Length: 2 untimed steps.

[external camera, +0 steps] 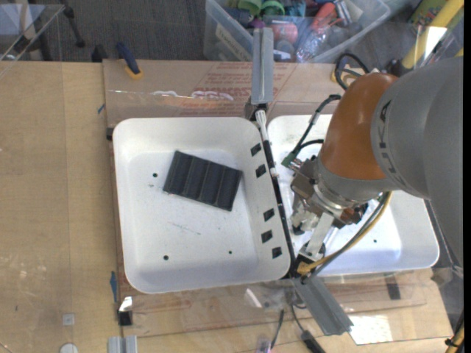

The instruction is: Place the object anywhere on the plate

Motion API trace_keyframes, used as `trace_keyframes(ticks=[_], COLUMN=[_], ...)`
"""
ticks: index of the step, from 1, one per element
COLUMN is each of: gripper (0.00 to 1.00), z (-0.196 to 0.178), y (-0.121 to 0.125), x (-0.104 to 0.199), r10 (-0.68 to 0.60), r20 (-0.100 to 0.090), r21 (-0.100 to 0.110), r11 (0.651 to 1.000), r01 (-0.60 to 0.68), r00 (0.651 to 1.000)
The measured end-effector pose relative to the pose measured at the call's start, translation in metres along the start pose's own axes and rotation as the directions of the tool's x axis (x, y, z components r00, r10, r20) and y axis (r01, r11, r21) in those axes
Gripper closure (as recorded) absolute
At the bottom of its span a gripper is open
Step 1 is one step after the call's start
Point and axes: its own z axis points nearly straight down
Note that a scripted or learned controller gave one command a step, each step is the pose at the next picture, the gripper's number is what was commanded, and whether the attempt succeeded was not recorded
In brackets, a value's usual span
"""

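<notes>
The dark ribbed plate (202, 180) in the left bin (140, 263) looks stiff and light, while the hand (313, 234), fingers' spread indiscernible, hangs in the right bin (412, 252).

The grey arm (434, 123) reaches in from the right, its orange band (357, 127) just above the wrist. Below the band the end effector (307, 230) points downward, tilted slightly, cables looping beside it.
</notes>
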Motion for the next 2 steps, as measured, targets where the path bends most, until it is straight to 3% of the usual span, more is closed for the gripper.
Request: trace_keyframes(ticks=[1, 2], gripper=[1.00, 0.00], z=[0.0253, 0.0252], y=[0.0014, 0.0015], x=[-0.0174, -0.0174], r10=[-0.067, -0.068], r20=[0.000, -0.001], r21=[-0.002, -0.003], r11=[0.998, 0.998], r01=[0.067, 0.068], r00=[0.998, 0.998])
